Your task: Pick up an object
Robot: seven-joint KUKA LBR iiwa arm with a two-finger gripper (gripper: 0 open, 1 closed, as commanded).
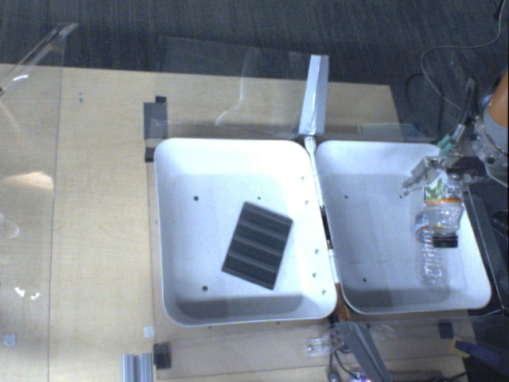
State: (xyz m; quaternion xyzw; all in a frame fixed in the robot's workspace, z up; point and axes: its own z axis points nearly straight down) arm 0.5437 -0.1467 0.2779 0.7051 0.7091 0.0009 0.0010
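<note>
Tool point(436, 173) apparently poised over bottle point(437, 228).

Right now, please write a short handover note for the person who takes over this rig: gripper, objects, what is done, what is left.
Gripper: over the right bin, at the top of the plastic bottle; whether it grips is unclear.
Plastic bottle: in the right bin, near its right wall.
Dark ribbed block: flat in the left bin, untouched.
Done: arm is at the bottle.
Left: confirm a grasp and lift one object.
</note>
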